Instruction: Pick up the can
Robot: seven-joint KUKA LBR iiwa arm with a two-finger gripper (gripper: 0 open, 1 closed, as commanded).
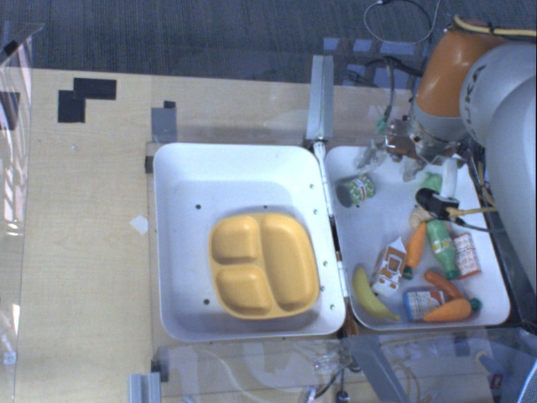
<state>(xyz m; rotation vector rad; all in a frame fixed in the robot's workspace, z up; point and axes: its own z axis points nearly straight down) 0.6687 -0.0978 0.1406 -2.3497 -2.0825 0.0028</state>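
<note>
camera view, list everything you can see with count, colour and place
bins: 2, white, side by side on the bench
divided plate: 1, yellow, in the left bin
can: 1, grey with a green label, on its side at the upper left of the right bin
banana: 1, yellow, lower left of the right bin
carrots: 3, orange, lower half of the right bin
bottle: 1, green, middle of the right bin
small cartons: 3, white, red and blue, around the carrots
tape patches: 2, black, upper left of the bench
arm: 1, grey and orange, upper right
tool: 1, above the right bin's upper edge
</note>
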